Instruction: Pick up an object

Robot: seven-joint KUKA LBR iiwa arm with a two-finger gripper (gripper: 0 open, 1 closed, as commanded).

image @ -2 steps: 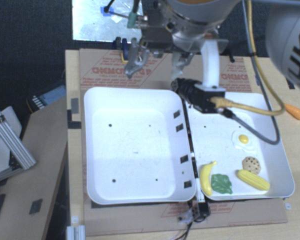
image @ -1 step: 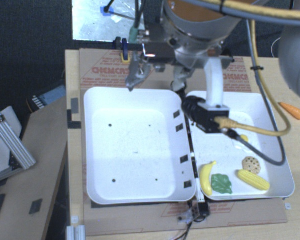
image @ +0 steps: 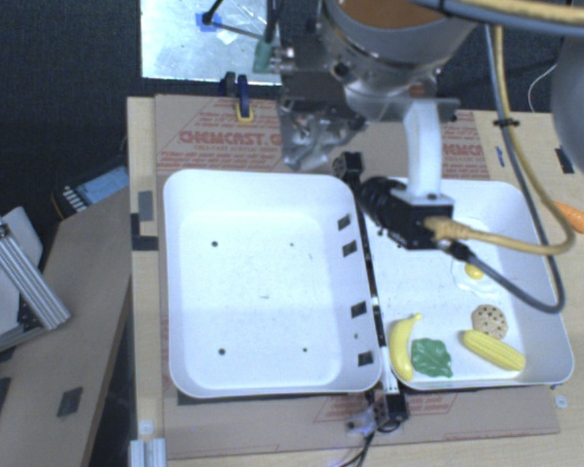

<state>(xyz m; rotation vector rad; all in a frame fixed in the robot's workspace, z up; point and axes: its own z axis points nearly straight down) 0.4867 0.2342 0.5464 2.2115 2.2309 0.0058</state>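
Both bins (image: 263, 290) are white. In the right bin lie a yellow banana (image: 401, 346), a green leafy piece (image: 432, 357), a yellow corn cob (image: 493, 350) and a tan cookie (image: 489, 320) with dark spots. The cardboard (image: 214, 139) below is brown with red letters.

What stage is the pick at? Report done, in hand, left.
Done: nothing looks picked. The banana, green leaf toy, corn cob, cookie and fried egg all lie in the right bin. In hand: the gripper sits above the bins' far edge. Left: descend, grasp, lift.
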